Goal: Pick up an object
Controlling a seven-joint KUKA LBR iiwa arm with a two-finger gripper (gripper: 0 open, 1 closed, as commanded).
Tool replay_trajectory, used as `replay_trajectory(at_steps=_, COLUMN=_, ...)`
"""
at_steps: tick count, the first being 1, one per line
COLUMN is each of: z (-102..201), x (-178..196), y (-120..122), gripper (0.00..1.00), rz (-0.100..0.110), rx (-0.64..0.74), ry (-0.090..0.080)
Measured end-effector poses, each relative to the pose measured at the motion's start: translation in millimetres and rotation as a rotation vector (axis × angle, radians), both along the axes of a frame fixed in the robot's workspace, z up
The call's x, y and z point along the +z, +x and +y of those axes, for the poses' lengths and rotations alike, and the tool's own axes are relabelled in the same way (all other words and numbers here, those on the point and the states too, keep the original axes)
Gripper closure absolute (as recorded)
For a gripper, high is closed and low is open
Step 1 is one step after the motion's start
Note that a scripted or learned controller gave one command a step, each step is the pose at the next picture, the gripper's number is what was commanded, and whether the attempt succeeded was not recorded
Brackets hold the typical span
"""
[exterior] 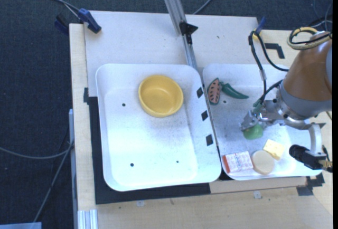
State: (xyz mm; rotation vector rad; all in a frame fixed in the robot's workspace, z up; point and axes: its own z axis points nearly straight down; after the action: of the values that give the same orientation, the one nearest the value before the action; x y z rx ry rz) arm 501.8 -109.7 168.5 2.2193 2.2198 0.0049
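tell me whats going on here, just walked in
A grey KUKA arm with an orange band reaches in from the right over the right bin. Its claw is down at a small green object near the bin's middle. Whether it has a grip on it cannot be told. Around it lie a watermelon slice toy, a yellow block, a round beige piece and a red-and-white packet. The left bin holds a yellow bowl.

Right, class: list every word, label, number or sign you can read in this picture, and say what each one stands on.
No text can be read anywhere in this view.
The red and white packet in the right bin has printing on it, but it is too small and blurred to read.
The yellow bowl in the left bin shows no markings.
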Motion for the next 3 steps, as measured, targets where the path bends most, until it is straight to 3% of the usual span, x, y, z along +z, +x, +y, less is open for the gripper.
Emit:
replay_trajectory(at_steps=1, z=3.8, x=64.9, y=3.3, gripper=1.0, rz=-0.002, rx=0.001, ry=0.001)
replay_trajectory(at_steps=2, z=4.1, x=107.3, y=4.3, gripper=1.0, rz=0.0, rx=0.001, ry=0.0)
replay_trajectory(at_steps=3, z=48.0, x=108.8, y=29.7, gripper=1.0, rz=-0.001, rx=0.002, ry=-0.001)
